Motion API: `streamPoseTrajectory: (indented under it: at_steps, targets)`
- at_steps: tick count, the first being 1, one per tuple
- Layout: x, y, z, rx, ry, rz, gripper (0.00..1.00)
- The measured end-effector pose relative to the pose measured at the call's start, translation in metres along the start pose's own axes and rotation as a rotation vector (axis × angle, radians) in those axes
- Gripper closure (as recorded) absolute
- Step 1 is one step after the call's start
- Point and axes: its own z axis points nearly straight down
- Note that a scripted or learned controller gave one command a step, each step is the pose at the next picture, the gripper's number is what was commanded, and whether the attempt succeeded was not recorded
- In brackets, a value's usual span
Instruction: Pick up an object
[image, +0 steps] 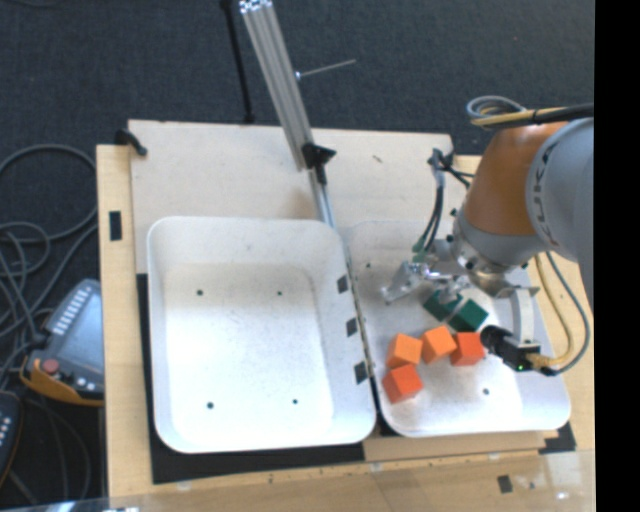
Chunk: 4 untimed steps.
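My gripper (437, 283) hangs low over the right bin (530, 405), near its middle. Directly below and in front of it lie two dark green blocks (462, 314), partly covered by the gripper's body. Several orange cubes sit just in front of them: one (405, 350) to the left, one (438, 343) in the middle, one (467, 349) to the right, and a redder one (402, 383) nearest the bin's front left. The cubes in the row touch each other.
The left bin (170, 300) stands beside the right one, their rims meeting at a divider (355, 330). A slanted aluminium post (290, 110) rises behind the bins. Cables and a black connector (510, 350) trail from the arm at the right.
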Motion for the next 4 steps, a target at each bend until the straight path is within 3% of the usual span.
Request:
streamPoseTrajectory:
  at_steps: [1, 3, 4]
  targets:
    - [-0.004, -0.021, 0.069, -0.009, 0.001, -0.006, 0.00]
    - [-0.010, -0.030, 0.077, -0.032, -0.004, -0.008, 0.00]
    - [-0.010, -0.036, 0.078, -0.031, -0.005, -0.006, 0.00]
